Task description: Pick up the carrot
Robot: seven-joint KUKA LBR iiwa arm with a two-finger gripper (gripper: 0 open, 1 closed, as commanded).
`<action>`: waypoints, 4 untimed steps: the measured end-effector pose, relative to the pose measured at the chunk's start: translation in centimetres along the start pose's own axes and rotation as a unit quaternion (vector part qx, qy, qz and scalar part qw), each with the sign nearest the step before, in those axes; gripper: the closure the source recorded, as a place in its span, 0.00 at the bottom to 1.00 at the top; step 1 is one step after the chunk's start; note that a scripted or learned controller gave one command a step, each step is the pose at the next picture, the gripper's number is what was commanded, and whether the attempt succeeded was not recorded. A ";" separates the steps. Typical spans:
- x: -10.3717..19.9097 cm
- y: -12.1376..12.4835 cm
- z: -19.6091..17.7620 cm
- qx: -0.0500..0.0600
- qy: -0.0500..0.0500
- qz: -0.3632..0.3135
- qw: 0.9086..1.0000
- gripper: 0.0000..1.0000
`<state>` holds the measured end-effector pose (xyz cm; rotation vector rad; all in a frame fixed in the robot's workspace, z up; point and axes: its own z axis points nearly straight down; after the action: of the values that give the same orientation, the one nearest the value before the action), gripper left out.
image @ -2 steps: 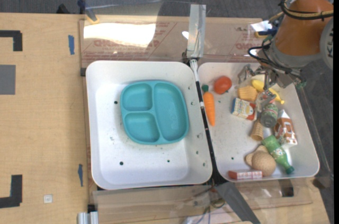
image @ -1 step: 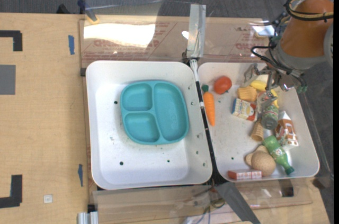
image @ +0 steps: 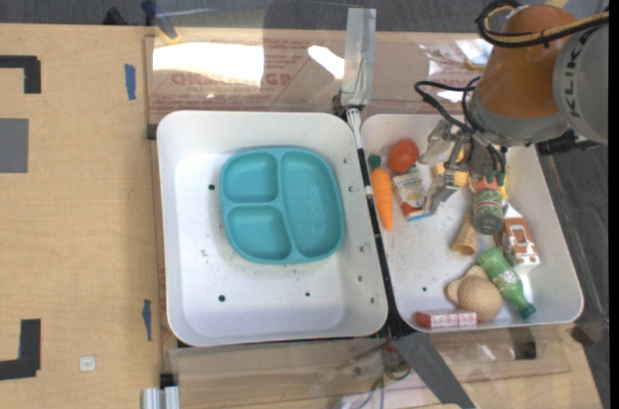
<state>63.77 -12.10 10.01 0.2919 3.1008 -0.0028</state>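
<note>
A small red-and-white packet [image: 446, 320] lay at the right bin's [image: 561, 233] near edge. The carrot [image: 383, 196] rested against that bin's left wall, untouched. The end effector [image: 447, 167] hung nearby over a carton [image: 412, 189], seemingly lining up; whether it was open or closed, I couldn't tell.

The arm [image: 571, 78] was grey with a fat orange band [image: 517, 64] above its wrist; black cables [image: 447, 90] looped around it, and dark lettering marked the grey shell.
</note>
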 end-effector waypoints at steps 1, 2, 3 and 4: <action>-0.2 0.1 -1.3 0.000 -0.003 -0.001 1.000 1.00; 4.4 -4.5 0.8 -0.001 0.007 -0.119 0.993 1.00; -1.5 -10.3 -11.9 -0.001 0.005 -0.253 0.967 1.00; -0.2 -10.4 -0.1 -0.003 0.007 -0.403 0.915 1.00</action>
<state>62.06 -22.32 10.10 -0.9887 2.9702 -0.0074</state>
